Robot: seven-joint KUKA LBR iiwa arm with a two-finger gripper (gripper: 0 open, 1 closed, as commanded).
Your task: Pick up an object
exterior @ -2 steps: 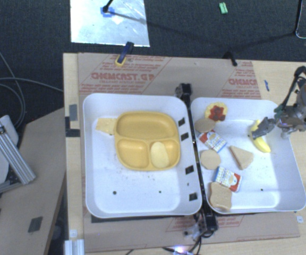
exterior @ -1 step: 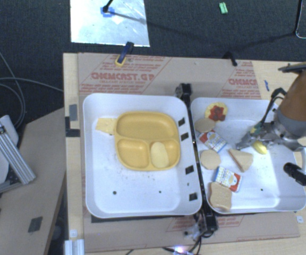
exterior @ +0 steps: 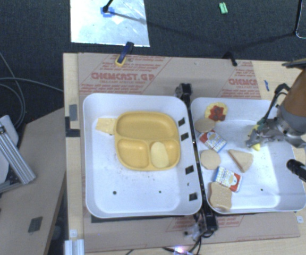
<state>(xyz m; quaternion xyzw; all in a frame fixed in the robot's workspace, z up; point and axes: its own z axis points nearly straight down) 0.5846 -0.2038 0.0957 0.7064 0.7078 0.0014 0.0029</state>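
The arm reaches in over the right-hand bin, its pincer low near the bin floor; from here I cannot tell how the pincer is set. A small yellow piece lies just beside its tip and looks the likeliest target: small, light, probably rigid plastic, best pinched across its short width. Other candidates lie scattered to the left of the pincer: a wedge-shaped tan piece, a round tan disc, two red-and-white packets, and a bread-like slab. All look like light toy food; the flat ones sit close to the floor and offer little edge, so the wedge's thicker sides seem easier. The left-hand bin holds a yellow divided tray.
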